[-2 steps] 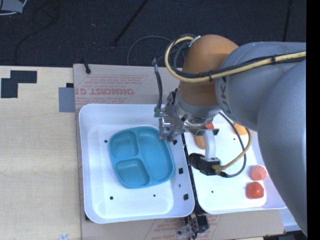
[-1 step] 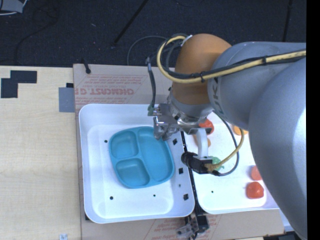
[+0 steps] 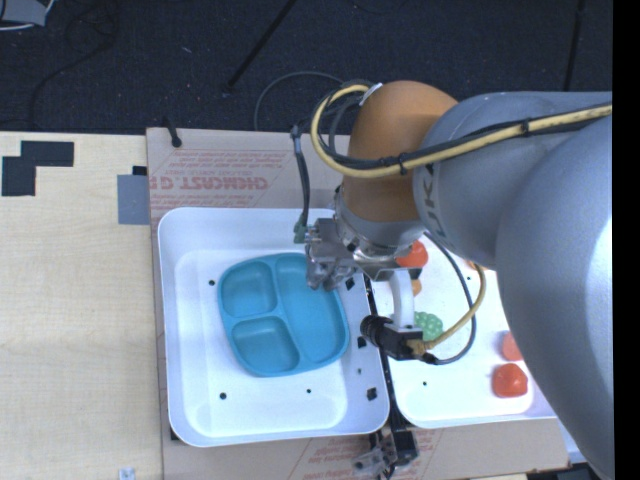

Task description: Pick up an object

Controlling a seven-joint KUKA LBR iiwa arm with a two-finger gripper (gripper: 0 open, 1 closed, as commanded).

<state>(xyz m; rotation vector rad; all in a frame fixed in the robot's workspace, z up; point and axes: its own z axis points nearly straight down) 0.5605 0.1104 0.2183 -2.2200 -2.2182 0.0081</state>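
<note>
Camera view looks down at a slant on a pale wooden desk (image 3: pixel 70 298) carrying two shallow white bins side by side. We see the left bin (image 3: pixel 190 388) holding a blue divided tray (image 3: pixel 275 318) with three compartments, lying flat and turned slightly off square. Over the tray's upper right corner hangs the gripper (image 3: pixel 322 268), a dark metal cluster at the end of the large grey arm (image 3: pixel 530 228) with its orange band (image 3: pixel 395 138), which reaches in from the right and hides much of the right bin (image 3: pixel 460 408). We cannot tell from here whether the jaws are wide or narrow, because the wrist and its cabling cover them from above, and nothing is visibly held between them. In the right bin we see small pieces: a red one (image 3: pixel 509 380) near the lower right, an orange-red one (image 3: pixel 411 256) close under the wrist, and a green one (image 3: pixel 428 324) beside the divider. We judge the tray to be the likely target, since the gripper sits right at its rim. To do this step well, we would want the jaws to straddle the thin raised rim squarely, one side inside and one outside, descend until they reach below the lip, then close firmly. A flat, wide tray gripped at one corner will likely tilt and may slip, so the lift should be slow and straight up.
</note>
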